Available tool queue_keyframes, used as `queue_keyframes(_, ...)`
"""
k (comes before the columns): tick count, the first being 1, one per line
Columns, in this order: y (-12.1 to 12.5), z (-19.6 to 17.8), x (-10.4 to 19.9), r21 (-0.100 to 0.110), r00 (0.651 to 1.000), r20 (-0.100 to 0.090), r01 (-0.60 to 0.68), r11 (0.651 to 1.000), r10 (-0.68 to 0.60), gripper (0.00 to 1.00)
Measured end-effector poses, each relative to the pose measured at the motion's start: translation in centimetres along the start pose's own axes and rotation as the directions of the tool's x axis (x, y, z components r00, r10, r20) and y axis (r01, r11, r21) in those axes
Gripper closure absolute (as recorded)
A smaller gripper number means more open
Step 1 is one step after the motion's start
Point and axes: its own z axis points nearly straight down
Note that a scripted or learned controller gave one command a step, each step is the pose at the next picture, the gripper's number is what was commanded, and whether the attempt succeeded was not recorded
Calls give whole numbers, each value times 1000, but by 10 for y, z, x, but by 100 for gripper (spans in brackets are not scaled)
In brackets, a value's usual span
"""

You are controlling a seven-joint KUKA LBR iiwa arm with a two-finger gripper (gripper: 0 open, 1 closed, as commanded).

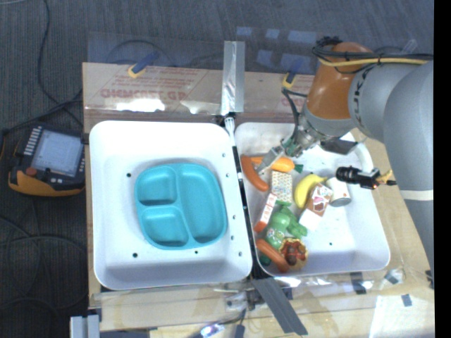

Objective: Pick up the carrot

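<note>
**Fingers low over the carrot, no grasp yet**

The arm (pixel 366 97) reaches into the right bin (pixel 349 241) and angles down toward its crowded far-left corner. That is where the carrot (pixel 282 165) lies, so the wrist tilts in over the clutter rather than coming straight down. The gripper (pixel 279 156) sits right at the carrot's far edge. The fingers (pixel 271 158) look parted to a narrow gap, one grey tip just left of the carrot and the other up toward the wrist. Nothing shows between them, so I judge the carrot is not held. It rests on the bin floor just on the near side of the tips, touching or nearly touching them; I can't tell which.

The carrot is a short orange piece. Its long axis runs roughly across the bin, left to right. A small green bit, likely the top, sits at the end pointing right, away from the left tip. The blunt orange end points at the bin wall.

A long orange-red piece (pixel 254 173) lies just left of the fingers along the wall. A banana (pixel 308 189) is to the near right, close by. Both crowd the carrot, so closing could catch a neighbour.

The left bin (pixel 99 189) holds a blue tray (pixel 180 204), well apart from the fingers. Both bins sit on the counter (pixel 162 90).
</note>
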Motion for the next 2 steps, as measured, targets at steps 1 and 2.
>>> queue_keyframes(1,2,-10,0,-5,1000,0,-1,1000,1,100)
queue_keyframes(2,-48,-93,74,9,999,-8,-45,999,45,100)
